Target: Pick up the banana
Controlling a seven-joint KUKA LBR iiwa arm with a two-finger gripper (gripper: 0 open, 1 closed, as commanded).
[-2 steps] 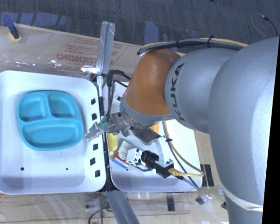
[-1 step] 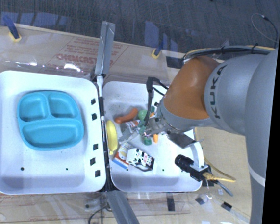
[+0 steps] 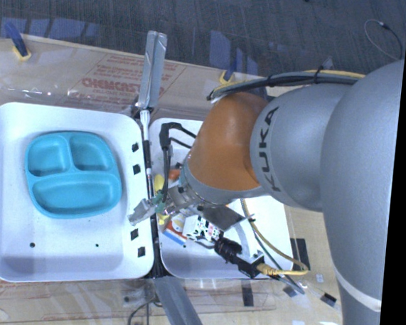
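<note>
Top-down camera view: the banana (image 3: 159,183) is barely visible, just a small sliver of smooth yellow peeking out at the left edge of the right bin (image 3: 193,261), tight against the wall it shares with the left bin (image 3: 9,247). The rest of it is hidden under the robot, so I can't make out its curve or ends.

The gripper (image 3: 152,208) sits right below that yellow bit, low over the dividing wall, with a grey metal piece poking toward the left bin. Whether it's wide, narrow or holding anything, I honestly can't tell; the wrist blocks it.

Materials-wise, the arm (image 3: 333,149) is a fat, matte grey casing, and the orange band (image 3: 226,146) is a glossy rounded dome covering most of the right bin. Both bins are shallow white plastic with rounded corners. In the left one lies a blue plate (image 3: 73,174), smooth, rounded-rectangular, split into three compartments. Under the wrist in the right bin there's a small white printed thing (image 3: 200,228) – too cluttered to identify. The bench (image 3: 68,302) looks like pale wood grain.
</note>
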